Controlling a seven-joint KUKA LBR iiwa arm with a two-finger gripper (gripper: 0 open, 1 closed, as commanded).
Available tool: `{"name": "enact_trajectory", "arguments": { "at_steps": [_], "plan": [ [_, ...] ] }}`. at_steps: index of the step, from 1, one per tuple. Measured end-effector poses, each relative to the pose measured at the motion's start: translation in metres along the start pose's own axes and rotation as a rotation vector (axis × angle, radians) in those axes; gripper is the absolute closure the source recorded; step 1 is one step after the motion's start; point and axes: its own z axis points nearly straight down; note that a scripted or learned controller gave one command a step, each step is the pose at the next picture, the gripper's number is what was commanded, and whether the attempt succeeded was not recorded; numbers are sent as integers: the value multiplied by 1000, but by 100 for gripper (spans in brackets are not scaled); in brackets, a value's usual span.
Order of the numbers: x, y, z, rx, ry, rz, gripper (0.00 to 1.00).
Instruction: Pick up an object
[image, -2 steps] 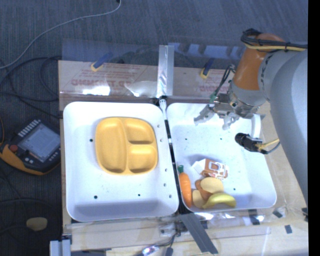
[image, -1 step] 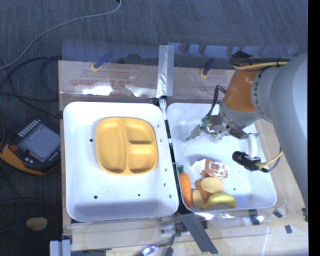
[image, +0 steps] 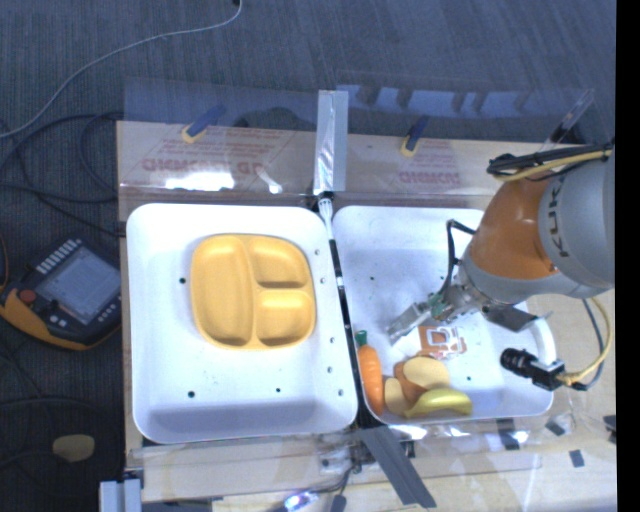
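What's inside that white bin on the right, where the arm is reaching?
The right bin holds a carrot, a banana and other toy food piled at its near edge. The gripper hangs above them. Whatever lies under the arm is covered.

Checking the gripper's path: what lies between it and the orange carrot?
In the camera view, bare white bin floor separates the gripper from the orange carrot.

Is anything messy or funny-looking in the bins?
A little. In the right bin the carrot, banana and other play food are all bunched together in the near corner, some lying on top of each other. In the left bin the yellow divided tray sits neatly flat. Nothing looks spilled or broken.
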Motion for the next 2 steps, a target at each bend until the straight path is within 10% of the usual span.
{"name": "enact_trajectory", "arguments": {
  "at_steps": [1,2],
  "plan": [
    [29,3,-4,10,8,69,0],
    [4,0,-91,8,7,-318,0]
  ]
}}
